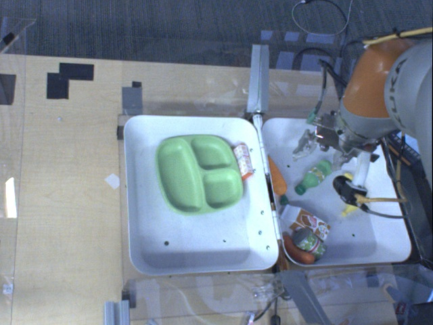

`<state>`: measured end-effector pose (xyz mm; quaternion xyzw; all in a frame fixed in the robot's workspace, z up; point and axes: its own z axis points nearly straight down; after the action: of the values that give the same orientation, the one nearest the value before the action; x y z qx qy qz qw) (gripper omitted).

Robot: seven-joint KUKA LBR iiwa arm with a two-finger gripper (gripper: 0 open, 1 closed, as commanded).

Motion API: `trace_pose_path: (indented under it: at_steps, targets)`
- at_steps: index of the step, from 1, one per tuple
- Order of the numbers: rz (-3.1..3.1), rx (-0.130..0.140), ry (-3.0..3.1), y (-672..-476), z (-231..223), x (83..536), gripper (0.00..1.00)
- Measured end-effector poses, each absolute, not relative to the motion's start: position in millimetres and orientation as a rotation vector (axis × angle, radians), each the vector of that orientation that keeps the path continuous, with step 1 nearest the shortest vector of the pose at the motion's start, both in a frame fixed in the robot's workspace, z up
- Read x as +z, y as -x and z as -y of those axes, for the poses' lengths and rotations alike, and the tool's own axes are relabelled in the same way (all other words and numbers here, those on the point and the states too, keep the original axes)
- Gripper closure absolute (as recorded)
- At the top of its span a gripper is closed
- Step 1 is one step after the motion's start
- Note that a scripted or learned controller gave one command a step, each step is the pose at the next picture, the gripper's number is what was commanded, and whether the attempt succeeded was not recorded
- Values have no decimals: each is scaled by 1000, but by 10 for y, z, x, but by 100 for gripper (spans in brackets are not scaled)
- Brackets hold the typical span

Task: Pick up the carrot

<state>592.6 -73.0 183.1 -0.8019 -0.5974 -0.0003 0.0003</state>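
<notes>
the carrot lies well left of the gripper.

The arm is cut off by the right edge. The carrot lies partly behind the bin wall. The packet print is too small to read.

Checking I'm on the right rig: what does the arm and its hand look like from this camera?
The arm is a rounded grey body with a wide orange band above the wrist. Black cables loop behind it and trail along its right side. The hand is a small dark metal assembly with thin silvery fingers.
</notes>
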Motion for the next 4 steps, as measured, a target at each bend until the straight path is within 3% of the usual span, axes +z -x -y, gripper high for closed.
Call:
trace_pose_path:
  at_steps: [1,2,3,4]
  targets:
    - [1725,-15,2634,-6065,976,886,0]
    - [1808,-17,2582,-5896,860,892,0]
    - [1776,-20,2603,-5508,907,897,0]
    - [1446,-17,2795,-5557,819,894,0]
